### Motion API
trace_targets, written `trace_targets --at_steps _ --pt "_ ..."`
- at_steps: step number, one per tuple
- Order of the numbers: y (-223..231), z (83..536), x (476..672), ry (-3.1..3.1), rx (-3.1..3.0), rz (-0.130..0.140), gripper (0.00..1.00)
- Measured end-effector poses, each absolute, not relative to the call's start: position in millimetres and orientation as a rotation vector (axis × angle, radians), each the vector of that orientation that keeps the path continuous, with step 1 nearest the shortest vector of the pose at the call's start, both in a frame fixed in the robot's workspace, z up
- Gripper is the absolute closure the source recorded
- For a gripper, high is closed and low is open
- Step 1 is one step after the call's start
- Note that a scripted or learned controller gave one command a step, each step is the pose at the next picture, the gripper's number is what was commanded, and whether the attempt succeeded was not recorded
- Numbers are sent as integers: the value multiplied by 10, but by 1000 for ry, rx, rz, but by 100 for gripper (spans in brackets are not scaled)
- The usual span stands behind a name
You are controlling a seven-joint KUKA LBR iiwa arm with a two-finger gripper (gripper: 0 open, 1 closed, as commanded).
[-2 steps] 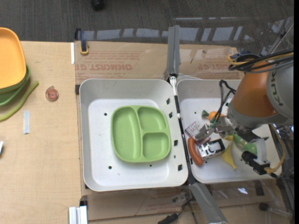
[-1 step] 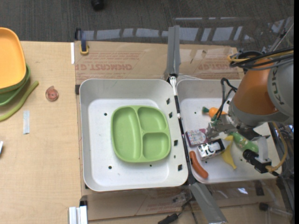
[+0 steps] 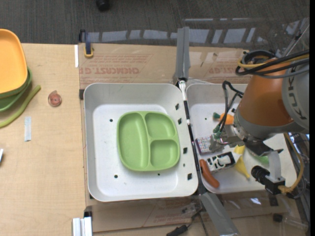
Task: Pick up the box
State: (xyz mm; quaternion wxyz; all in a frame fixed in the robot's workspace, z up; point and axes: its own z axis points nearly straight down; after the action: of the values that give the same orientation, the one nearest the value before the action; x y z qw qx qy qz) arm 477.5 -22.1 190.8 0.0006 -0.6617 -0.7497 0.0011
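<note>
In the right bin [image 3: 197, 113], a small white and purple box [image 3: 202, 144] lies near the left wall. A black and white box [image 3: 220, 161] lies just in front of it, tilted. My gripper [image 3: 219, 139] hangs low over the bin, right beside the purple box and just above the black and white one. The arm's orange band [image 3: 263, 100] and wrist cover much of the bin's middle and right. Nothing visibly sits in the gripper.
The right bin also holds a red sausage-like item [image 3: 209, 174], a yellow banana-like piece [image 3: 241, 165], and small orange [image 3: 225, 118] and green bits. The left bin [image 3: 98, 132] holds a green divided plate [image 3: 147, 140]. Orange and green dishes [image 3: 10, 77] sit at far left.
</note>
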Motion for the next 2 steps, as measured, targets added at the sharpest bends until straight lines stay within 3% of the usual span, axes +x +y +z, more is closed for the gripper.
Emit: trace_targets --at_steps 1,2 --pt "-232 1990 4782 -2352 -2081 6 100" --pt "-195 2309 5406 -2374 -2057 5 100"
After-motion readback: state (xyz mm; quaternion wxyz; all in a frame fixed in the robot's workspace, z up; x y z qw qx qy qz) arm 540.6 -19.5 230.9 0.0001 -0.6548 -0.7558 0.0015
